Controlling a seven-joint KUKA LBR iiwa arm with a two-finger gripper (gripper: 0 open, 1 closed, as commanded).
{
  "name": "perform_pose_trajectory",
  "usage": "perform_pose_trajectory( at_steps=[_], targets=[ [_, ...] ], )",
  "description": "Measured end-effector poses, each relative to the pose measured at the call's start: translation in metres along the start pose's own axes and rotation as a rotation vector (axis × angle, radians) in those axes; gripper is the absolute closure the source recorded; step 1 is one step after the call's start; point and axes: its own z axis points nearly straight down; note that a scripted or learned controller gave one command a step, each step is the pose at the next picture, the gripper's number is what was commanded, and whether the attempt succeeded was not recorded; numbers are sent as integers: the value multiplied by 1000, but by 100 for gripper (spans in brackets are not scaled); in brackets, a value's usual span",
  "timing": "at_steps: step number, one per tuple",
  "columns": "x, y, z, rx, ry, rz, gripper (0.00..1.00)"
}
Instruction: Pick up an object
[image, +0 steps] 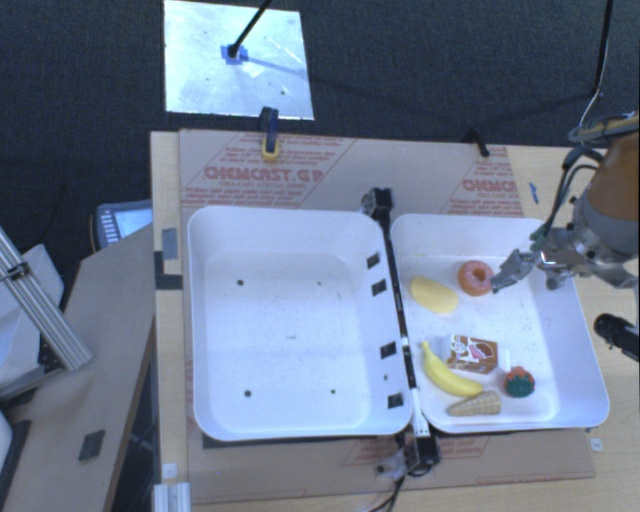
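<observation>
Start with what lies nearest you in the right bin (590, 395): a pale cone-shaped piece (474, 404) by the front wall, a small red and green toy (518, 381) just beside it, then a banana (447, 372) lying next to the centre divider with a small printed carton (473, 353) touching its upper side. These sit crowded together, so a grasp there risks nudging a neighbour.

Farther back, a yellow lemon-like piece (434, 293) and an orange doughnut (475, 277) lie near each other with more bare floor around them. The doughnut is your best target, since the claw (512, 270) sits just to its right, low over the bin. You cannot tell from this angle how wide the claw stands, and nothing is seen between its tips.

To do this well, centre over the doughnut, straddle its ring so the tips clear the lemon-like piece, descend fully to the floor, then close and lift straight up. The left bin (200, 330) on the tabletop (170, 180) needs no attention.
</observation>
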Motion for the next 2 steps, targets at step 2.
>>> perform_pose_trajectory(
  at_steps=[2],
  targets=[
    [-28,94,39,-1,-1,-2,0]
  ],
)
